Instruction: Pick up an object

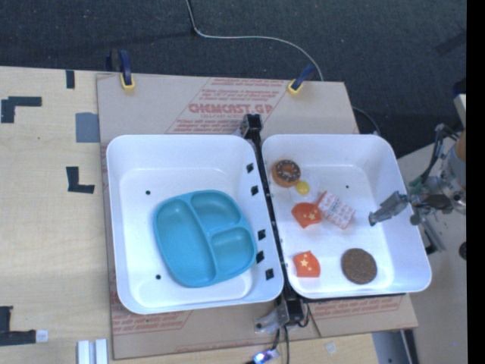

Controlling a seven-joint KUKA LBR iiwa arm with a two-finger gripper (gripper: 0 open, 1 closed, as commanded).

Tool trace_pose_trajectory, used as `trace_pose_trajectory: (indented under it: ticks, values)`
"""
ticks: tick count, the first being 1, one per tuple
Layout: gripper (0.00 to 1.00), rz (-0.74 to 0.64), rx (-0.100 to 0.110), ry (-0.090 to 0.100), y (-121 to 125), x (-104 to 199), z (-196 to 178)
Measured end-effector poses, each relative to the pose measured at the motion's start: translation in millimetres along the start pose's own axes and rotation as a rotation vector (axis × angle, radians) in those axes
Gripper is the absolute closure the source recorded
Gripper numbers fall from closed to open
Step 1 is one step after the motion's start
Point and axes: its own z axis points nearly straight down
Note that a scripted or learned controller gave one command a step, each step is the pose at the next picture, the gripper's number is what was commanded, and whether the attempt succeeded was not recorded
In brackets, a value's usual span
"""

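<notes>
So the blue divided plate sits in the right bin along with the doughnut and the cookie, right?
Not quite. The camera view shows the blue divided plate lying alone in the left bin; the doughnut and cookie are in the right bin.

Two bins point(121, 165) of smooth white plastic, faintly glossy. Blue divided tray point(204, 237) in matt plastic, even in tone. Brown cardboard sheet point(227, 108) underneath, dull, printed in red. Pale wood-grain surface point(45, 226), matt, marked with dark tape. Round brown disc point(358, 265) with a rough, grainy look. Red-and-white packet point(336, 209), crinkled like wrapper film. Dark, carpet-like floor point(341, 21) beyond.
</notes>
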Motion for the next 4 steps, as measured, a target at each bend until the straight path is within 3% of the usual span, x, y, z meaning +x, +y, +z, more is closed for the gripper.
trace_pose_trajectory:
  ticks: [1, 3, 4]
  values:
    - [0.00, -0.005, -0.012, -0.004, 2.8, 0.7, -6.8]
    - [0.00, -0.005, -0.008, -0.002, 10.8, -0.7, 118.8]
    - [0.00, -0.005, -0.013, -0.005, 11.4, -0.5, 142.8]
